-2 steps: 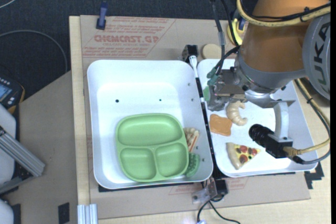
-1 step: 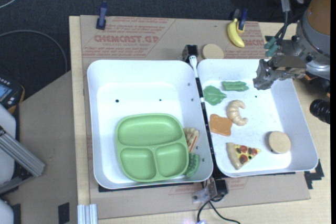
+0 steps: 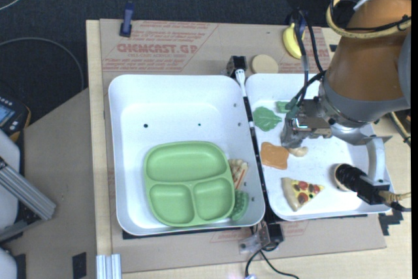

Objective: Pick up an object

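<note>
Down in the right bin (image 3: 339, 209), the gripper (image 3: 295, 138) hangs low over the white floor, near the bin's middle; whether it is wide or narrow cannot be told from this slant, and nothing shows between its tips. Just beneath and left of it lies an orange slab (image 3: 275, 156), flat, roughly square, with rounded corners, like a toy slice of cheese or bread. A small pale piece (image 3: 299, 151) sits right beside the slab, close under the gripper. Nearer the front edge rests a toy pizza slice (image 3: 300, 192), tan with red and dark spots on top. A green leaf (image 3: 265, 118) lies toward the back of the same bin, close to the divider.

The left bin (image 3: 130, 108) carries a light green divided plate (image 3: 189, 183) with three compartments, and a few small bits are tucked against the plate's right side.

Behind the bins, the brown cardboard (image 3: 176, 46) bears red lettering that reads "CHEMCAST", followed by letters that look like "G.P"; the finer lines around it are too small to read.
</note>
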{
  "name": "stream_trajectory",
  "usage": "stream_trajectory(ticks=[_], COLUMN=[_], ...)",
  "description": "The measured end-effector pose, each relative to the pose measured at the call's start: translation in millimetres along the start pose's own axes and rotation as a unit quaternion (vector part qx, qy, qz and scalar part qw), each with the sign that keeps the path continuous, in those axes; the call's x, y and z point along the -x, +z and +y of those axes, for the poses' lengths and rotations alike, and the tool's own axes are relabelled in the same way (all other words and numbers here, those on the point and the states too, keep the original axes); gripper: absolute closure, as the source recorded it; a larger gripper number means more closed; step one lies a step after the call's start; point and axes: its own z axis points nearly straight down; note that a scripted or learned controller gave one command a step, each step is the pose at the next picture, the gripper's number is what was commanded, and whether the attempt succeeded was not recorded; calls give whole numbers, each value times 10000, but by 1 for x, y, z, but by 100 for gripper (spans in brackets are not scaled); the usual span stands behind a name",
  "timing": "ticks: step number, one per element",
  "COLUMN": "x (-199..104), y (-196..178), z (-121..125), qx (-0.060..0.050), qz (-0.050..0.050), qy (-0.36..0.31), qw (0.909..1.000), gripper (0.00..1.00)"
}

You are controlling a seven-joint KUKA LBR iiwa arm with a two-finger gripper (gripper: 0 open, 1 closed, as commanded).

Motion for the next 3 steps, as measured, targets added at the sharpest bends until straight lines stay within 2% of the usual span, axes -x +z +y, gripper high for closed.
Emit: stream_trajectory(ticks=[1,2,3], x=[-50,-50,-92], y=[52,-153,25], z=[1,1,-1], qx=[27,175,-18], qz=[8,20,-9], qy=[-27,-17,-15], qw=[10000,9998,10000], gripper=[100,100,100])
